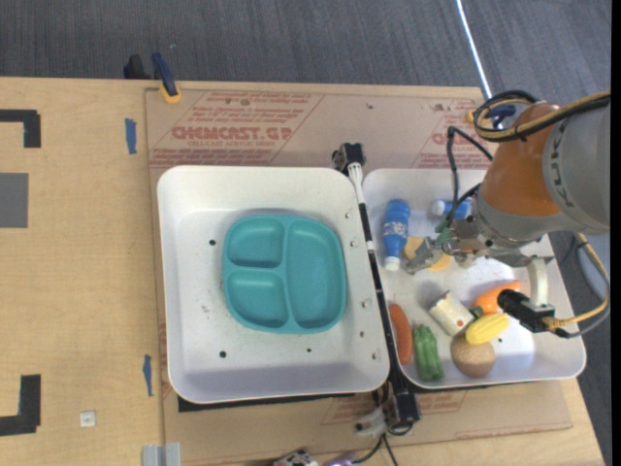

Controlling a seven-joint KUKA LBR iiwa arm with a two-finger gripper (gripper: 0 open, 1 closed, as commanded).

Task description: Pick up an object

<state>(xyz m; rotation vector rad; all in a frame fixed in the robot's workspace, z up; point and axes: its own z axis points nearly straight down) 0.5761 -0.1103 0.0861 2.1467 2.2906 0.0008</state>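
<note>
Nothing was visibly lifted yet: the gripper hung low in the right white plastic bin, its grasp unclear, a blue-capped bottle just beside it.

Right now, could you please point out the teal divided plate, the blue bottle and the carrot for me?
teal divided plate (286, 272), camera view, on its central ridge.
blue bottle (395, 225), camera view, middle of its body.
carrot (400, 330), camera view, middle of its length.
</note>
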